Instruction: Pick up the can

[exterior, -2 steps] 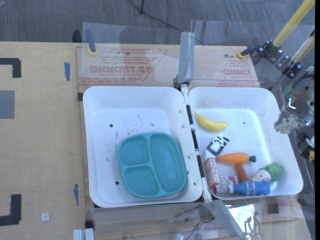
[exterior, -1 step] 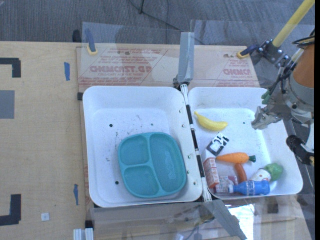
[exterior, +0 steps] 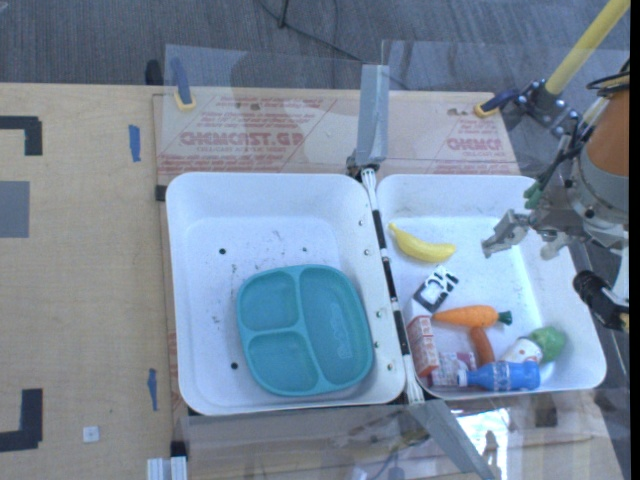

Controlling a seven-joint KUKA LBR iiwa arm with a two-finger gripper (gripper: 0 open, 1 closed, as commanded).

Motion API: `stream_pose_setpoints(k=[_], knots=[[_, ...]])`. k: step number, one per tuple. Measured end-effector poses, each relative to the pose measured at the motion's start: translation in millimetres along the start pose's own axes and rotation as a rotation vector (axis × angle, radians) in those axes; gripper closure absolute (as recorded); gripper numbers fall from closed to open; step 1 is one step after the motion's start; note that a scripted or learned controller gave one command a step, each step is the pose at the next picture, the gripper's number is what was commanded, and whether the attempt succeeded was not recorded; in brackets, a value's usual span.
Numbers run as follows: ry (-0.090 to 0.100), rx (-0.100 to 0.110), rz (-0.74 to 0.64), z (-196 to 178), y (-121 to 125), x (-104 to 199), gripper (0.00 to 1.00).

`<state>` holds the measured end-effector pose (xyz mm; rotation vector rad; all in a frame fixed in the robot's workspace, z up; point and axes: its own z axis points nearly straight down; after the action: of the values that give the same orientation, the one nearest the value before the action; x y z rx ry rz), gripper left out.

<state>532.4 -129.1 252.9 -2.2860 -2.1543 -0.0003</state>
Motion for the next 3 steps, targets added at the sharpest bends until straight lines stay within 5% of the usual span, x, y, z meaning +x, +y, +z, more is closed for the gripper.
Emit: stream_pose_setpoints(k=[1, 2, 3], knots=[[0.000, 0.001, 0.128, 97.0, -51.1, -43.0, 0.00], [0.000, 0.000, 0.142, 119.0, -44.8, -69.1, 0.00], [0.007, -0.001, 0.184, 159.9, -3.4, -78.8, 0.00]])
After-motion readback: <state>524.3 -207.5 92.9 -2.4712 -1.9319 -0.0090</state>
